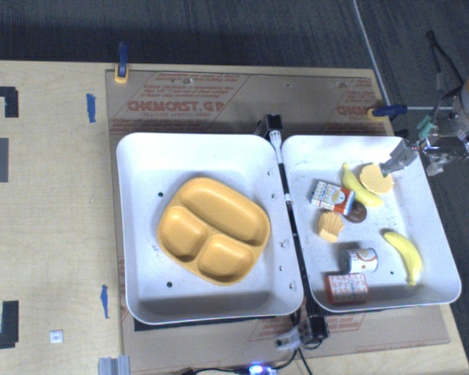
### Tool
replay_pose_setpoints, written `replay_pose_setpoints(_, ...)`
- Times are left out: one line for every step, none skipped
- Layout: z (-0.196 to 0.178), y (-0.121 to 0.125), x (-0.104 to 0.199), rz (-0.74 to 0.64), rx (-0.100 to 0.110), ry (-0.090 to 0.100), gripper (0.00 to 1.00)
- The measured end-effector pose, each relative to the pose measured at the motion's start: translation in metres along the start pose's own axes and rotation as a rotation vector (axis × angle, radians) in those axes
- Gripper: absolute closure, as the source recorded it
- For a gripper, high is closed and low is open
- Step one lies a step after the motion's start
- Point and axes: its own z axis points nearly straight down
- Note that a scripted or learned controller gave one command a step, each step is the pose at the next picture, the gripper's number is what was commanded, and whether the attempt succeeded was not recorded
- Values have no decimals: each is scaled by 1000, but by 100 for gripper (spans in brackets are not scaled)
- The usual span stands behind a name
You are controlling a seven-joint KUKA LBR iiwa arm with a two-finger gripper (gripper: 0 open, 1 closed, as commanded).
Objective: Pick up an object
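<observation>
In the right bin (447, 276), at abt 12 o'clock, the gripper (396, 160) came in from the 3 o'clock side and hung just at a round yellow slice (375, 180); whether its jaws were spread or pinched, I cannot tell. The slice touched a banana (358, 187). Near them, toward 9 o'clock, lay a small carton (330, 195), w/ a dark round piece (357, 212) just beside it. A yellow cupcake (331, 226) sat near the bin's centre. A second banana (405, 255) lay at abt 4 o'clock, a small can (362, 259) and a red box (346, 287) at 6 o'clock. The left bin (141, 170) carried a yellow divided tray (212, 230), apart from all the rest.
</observation>
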Motion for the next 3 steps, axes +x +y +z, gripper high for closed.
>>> replay_pose_setpoints(177, -30, 12, 0, -3, -1, 0)
replay_pose_setpoints(166, -29, 11, 1, -8, -3, 100)
replay_pose_setpoints(166, -29, 11, 1, -8, -3, 0)
